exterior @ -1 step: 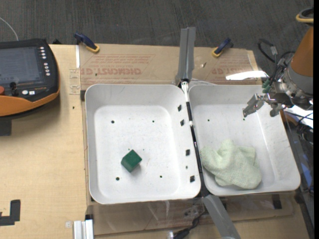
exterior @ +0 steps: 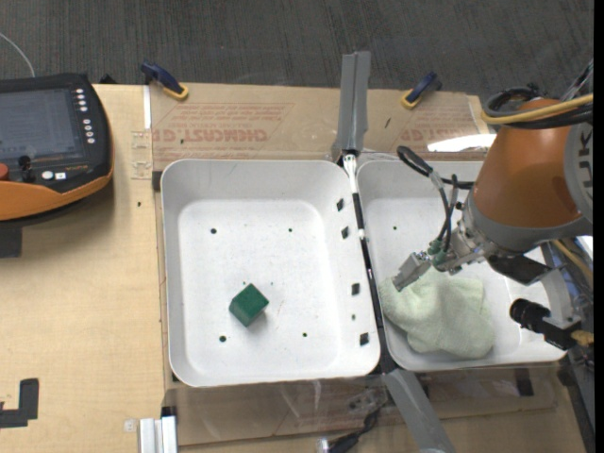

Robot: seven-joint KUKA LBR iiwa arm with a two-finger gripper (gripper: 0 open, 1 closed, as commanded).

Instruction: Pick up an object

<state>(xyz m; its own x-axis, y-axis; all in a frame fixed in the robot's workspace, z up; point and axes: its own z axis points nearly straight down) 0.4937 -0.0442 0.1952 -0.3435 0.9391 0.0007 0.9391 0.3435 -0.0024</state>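
Green block (exterior: 249,305) lies in the left bin (exterior: 189,253), toward its near-left part, resting flat on the white floor, alone, well apart from the arm.

Camera view: right bin (exterior: 396,196) holds a pale crumpled cloth (exterior: 444,319) bunched against the near wall. Arm (exterior: 528,187) comes in from the right, orange band over the wrist, and hangs low over the right bin. Gripper (exterior: 420,267) sits at the cloth's upper-left edge, tip touching or just above the fabric; cannot tell which. Whether its two tips are apart or together cannot be made out.

Teach pendant (exterior: 47,149) rests on the bench (exterior: 75,328) at far left. Two clamps (exterior: 165,78) grip the far edge of the board.
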